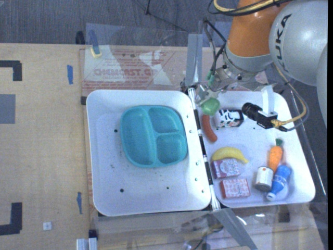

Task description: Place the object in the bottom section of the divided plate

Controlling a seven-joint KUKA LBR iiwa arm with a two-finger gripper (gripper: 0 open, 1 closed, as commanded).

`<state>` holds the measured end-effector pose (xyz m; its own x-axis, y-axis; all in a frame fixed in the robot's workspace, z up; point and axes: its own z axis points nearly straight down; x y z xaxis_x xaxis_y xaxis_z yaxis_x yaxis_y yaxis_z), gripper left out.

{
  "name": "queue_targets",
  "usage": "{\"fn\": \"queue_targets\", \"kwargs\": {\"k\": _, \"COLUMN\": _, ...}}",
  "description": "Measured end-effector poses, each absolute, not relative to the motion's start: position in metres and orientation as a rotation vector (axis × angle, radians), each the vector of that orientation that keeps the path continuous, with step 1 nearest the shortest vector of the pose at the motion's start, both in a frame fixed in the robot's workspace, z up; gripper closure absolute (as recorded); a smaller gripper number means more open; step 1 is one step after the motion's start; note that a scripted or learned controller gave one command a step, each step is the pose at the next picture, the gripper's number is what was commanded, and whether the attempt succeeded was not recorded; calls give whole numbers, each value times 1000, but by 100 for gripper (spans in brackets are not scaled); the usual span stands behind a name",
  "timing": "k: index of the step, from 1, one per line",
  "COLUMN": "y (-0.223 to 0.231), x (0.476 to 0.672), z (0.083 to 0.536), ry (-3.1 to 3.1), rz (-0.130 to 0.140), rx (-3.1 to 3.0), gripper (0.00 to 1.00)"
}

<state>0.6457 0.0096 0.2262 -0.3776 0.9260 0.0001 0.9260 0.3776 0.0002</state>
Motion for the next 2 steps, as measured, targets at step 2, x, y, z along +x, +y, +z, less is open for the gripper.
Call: {"fn": "queue_targets", "kwargs": {"k": 2, "y": -69, "x": 667, "z": 186, "ry": 2606, "rz": 3, "rx": 1746, "gripper": 100}}
